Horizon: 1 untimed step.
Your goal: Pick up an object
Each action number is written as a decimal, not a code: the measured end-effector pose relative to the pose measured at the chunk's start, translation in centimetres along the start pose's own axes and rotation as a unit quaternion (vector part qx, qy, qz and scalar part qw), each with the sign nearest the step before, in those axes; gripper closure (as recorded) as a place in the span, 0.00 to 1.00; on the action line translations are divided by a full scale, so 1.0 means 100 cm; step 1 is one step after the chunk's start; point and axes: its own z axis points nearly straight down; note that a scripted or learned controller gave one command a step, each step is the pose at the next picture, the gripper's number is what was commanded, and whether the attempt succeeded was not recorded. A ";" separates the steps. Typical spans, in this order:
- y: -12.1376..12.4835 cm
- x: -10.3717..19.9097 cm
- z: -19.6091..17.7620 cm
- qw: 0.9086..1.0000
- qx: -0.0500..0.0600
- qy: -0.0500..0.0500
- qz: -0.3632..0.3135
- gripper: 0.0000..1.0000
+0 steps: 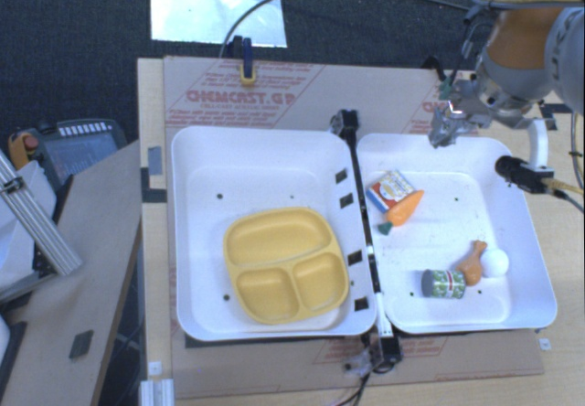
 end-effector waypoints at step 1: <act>-0.019 0.039 0.005 1.000 0.002 0.001 -0.001 1.00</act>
